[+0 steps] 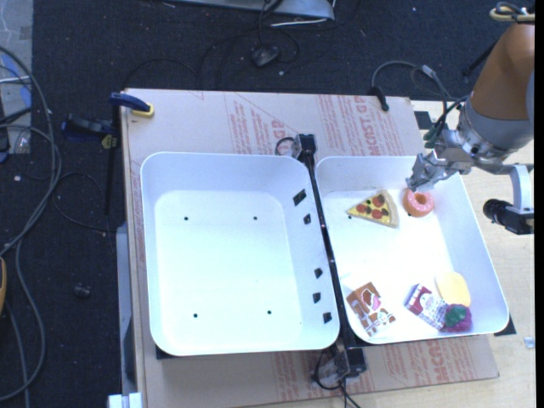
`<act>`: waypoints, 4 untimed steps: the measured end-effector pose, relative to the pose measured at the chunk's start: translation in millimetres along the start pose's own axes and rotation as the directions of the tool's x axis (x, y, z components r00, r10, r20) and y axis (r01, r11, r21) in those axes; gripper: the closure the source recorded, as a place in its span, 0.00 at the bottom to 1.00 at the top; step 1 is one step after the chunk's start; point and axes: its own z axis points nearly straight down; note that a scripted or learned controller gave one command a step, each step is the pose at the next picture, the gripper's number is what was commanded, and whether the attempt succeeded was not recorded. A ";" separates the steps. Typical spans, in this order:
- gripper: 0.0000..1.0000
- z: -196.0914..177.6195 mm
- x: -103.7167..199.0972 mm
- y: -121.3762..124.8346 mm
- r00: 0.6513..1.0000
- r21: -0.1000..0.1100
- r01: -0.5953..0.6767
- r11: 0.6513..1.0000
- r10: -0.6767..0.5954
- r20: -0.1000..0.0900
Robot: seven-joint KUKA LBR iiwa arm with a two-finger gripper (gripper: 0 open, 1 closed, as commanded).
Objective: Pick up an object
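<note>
The end effector (422, 177) hangs low over the far end of the right bin (484, 253). Whether it is open or closed cannot be told. A pink doughnut (418, 202) lies directly below it, seemingly touching. A pizza slice (374, 208) lies just to its left.

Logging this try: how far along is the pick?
Reach looks done: the hand hangs over the right bin, right at the pink doughnut. In progress: closing in on it. Left: gripping and lifting. The doughnut and pizza slice lie on the bin floor.
</note>
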 end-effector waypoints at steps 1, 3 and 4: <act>1.00 -10.5 50.7 -0.4 1.000 0.002 0.004 1.000 -0.004 -0.002; 1.00 0.3 143.7 -10.2 1.000 0.004 0.004 1.000 -0.004 -0.002; 1.00 -11.9 194.0 -16.5 1.000 0.003 0.004 1.000 -0.004 -0.002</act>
